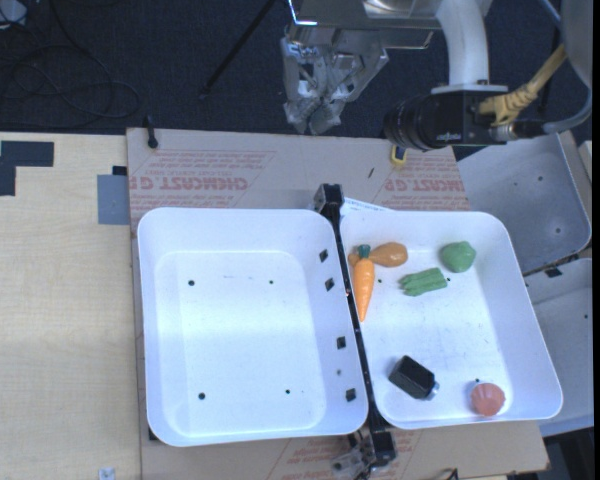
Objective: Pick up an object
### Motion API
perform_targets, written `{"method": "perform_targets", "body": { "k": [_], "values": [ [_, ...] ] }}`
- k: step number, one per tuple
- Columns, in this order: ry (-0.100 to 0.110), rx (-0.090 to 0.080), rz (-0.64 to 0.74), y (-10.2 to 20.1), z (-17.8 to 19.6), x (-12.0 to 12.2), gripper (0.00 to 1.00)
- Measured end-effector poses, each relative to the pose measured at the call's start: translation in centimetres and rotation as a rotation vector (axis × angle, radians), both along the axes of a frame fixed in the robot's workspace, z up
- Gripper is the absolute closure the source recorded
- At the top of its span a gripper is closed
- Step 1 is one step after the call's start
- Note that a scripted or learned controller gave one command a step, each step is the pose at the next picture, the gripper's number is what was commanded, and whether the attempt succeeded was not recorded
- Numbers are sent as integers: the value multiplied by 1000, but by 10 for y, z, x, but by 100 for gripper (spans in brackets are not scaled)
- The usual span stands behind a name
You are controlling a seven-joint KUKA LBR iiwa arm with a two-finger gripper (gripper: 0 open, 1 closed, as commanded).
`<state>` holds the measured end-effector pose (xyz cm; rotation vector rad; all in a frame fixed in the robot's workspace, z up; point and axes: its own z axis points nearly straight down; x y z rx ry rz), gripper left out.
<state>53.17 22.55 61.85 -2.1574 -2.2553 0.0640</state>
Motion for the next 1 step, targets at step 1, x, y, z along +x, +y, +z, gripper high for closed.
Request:
{"method": "perform_targets", "body": {
  "k": [1],
  "values": [
    [2, 0, 4, 1, 9, 0, 100]
  ]
}}
